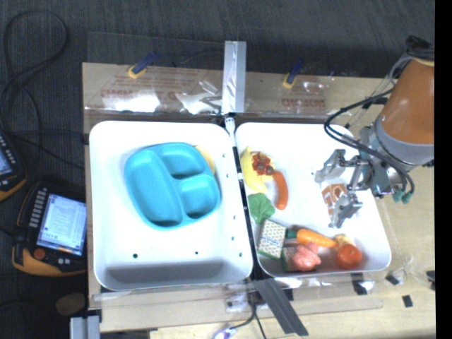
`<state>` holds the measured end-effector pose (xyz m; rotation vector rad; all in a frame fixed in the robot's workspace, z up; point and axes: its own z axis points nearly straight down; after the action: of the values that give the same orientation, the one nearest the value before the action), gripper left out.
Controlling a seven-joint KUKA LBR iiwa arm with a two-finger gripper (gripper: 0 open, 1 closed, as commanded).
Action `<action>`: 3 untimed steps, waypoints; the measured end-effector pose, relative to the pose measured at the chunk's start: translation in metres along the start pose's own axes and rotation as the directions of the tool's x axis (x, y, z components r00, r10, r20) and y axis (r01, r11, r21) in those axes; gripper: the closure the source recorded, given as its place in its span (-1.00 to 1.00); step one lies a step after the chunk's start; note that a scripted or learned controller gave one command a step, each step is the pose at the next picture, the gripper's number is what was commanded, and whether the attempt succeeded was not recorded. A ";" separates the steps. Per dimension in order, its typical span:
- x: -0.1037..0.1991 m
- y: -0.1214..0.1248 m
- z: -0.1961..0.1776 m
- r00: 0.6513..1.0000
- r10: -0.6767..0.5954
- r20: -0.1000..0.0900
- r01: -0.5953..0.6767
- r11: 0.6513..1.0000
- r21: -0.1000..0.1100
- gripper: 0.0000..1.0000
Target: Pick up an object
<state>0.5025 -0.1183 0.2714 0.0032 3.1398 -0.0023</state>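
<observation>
My gripper (pixel 338 188) hovers over the right side of the right bin (pixel 304 136), fingers spread wide and open. A small orange-and-white piece (pixel 333 193) lies in the gap between them, and neither finger visibly touches it. Other toy foods lie in this bin: an orange sausage (pixel 281 189), a yellow piece with a red topping (pixel 257 168), a green leaf (pixel 260 207), a small printed box (pixel 272 238), a carrot (pixel 315 236), a pink piece (pixel 304 258) and a red tomato (pixel 348 256).
The left bin (pixel 113 246) holds a blue divided plate (pixel 171 182). A metal divider (pixel 234 76) stands at the back between the bins. The arm's orange band (pixel 413 101) rises at the right. A handheld pendant (pixel 53 224) lies off the bench at left.
</observation>
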 end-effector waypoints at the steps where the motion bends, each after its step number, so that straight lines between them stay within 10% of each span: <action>1: -0.057 0.028 0.088 0.967 0.255 -0.001 -0.255 0.967 -0.001 -1.00; 3: -0.134 0.124 0.088 0.933 0.359 0.000 -0.359 0.933 0.000 -1.00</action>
<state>0.6365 0.0056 0.1838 0.5758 3.0866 -0.0021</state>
